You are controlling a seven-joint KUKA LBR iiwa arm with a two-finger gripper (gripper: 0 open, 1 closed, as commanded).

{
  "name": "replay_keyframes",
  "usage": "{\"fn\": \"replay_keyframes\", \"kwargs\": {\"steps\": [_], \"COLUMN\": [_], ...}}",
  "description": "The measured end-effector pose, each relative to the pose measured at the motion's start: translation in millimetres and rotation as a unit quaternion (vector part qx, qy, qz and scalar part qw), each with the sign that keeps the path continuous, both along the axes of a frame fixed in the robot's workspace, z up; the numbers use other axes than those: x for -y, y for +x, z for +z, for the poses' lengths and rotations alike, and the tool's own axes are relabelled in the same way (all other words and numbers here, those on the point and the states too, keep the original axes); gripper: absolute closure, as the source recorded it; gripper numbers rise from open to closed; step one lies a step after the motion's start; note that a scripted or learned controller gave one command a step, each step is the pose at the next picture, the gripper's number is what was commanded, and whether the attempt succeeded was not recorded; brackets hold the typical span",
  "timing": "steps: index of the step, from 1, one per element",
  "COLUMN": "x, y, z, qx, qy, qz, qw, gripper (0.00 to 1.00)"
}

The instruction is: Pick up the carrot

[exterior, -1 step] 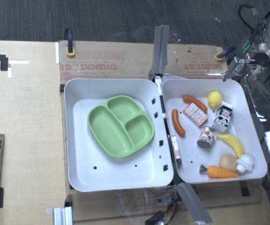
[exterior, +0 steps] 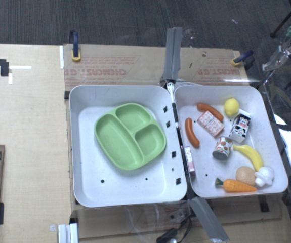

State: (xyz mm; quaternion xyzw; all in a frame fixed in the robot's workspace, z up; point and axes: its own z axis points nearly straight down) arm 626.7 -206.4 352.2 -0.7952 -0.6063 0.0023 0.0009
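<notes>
The carrot [exterior: 238,186] lies flat in the right bin [exterior: 273,130], close to its near wall, with its green top pointing left. Just behind it sits a pale round thing [exterior: 245,174], perhaps an egg, touching or nearly touching it, with a white lumpy toy [exterior: 264,175] beside that. A banana [exterior: 250,155] and a small can [exterior: 222,148] lie further back. The left bin [exterior: 84,186] holds a green divided plate [exterior: 130,135]. Whether my gripper is apart or together I cannot tell.

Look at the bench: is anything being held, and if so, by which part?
Nothing is held. The carrot lies loose in the right bin.
</notes>
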Motion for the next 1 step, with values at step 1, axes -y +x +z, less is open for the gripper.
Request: {"fn": "replay_keyframes", "kwargs": {"steps": [1], "x": [-11.6], "y": [-18.2], "z": [4.7], "qx": [-0.001], "qy": [-0.0006], "qz": [-0.188], "qw": [0.9821], "gripper": [0.00]}}
